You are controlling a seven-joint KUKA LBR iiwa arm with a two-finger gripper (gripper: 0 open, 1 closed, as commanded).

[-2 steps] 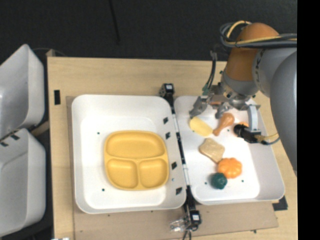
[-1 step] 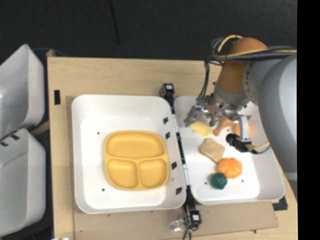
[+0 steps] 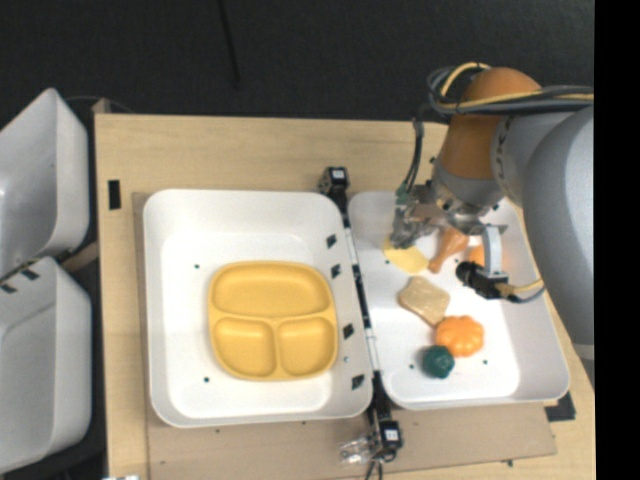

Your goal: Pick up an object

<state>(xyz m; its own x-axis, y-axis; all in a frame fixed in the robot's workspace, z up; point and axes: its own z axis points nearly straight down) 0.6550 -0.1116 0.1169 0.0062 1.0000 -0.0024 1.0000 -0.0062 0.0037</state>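
Reaching in from the right, the grey arm [image 3: 545, 178] with its orange band hangs over the far end of the right bin [image 3: 535, 373], its hand [image 3: 425, 230] low among the things there. Whether the hand is wide, narrow or holding anything cannot be told from this slant, as the wrist and cables cover it. Just under the hand lies a pale yellow piece [image 3: 405, 259], and beside that an orange stick-shaped thing [image 3: 447, 249] leans at a tilt. Nearer the front of the same bin sit a tan bread-like slice [image 3: 424, 299], then an orange pumpkin-like toy [image 3: 460, 335], and touching or just beside it a small dark green ball [image 3: 437, 361]. The left bin [image 3: 170, 268] holds a yellow divided plate [image 3: 272, 319] with three compartments, lying flat near its middle. Both bins rest side by side on the light wooden table [image 3: 250, 148], with black clips along the seam between them
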